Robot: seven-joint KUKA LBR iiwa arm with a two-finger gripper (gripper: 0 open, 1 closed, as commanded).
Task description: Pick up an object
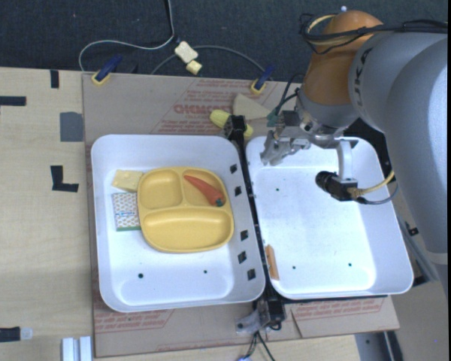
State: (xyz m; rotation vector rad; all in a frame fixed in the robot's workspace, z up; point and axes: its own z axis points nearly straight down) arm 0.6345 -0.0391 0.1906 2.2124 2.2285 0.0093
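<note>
Red carrot-like piece (207,189) lies in yellow divided tray (182,228); tool (279,147) state cannot be told.

Two white bins (165,292) lie side by side on a cardboard sheet (195,100), held by blue clamps (105,72) on the tabletop (30,224).

Camera view: looking down at a slant from above the bench, taking in both white bins (105,224) fully.
</note>
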